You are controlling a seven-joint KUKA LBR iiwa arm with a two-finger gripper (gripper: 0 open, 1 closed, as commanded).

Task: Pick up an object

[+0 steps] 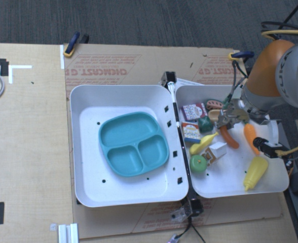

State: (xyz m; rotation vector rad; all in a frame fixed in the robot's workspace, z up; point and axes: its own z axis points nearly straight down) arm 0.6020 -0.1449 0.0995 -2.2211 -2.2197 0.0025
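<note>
My gripper [226,117] reaches down into the right bin [273,182], near its back middle. It hangs right over the upper end of a red-orange sausage-shaped toy [230,138]. Close around it lie a dark green toy [206,124], a small carton [192,111] and a round tan piece [215,104]. An orange carrot [250,135] lies just to its right. Whether anything is held is hidden by the wrist.
The right bin also holds a yellow banana [203,143], a green apple [197,164], a white block [218,150], a second carton [191,132] and a yellow corn-like toy [255,172]. The left bin [83,135] bears a teal divided plate [134,143].
</note>
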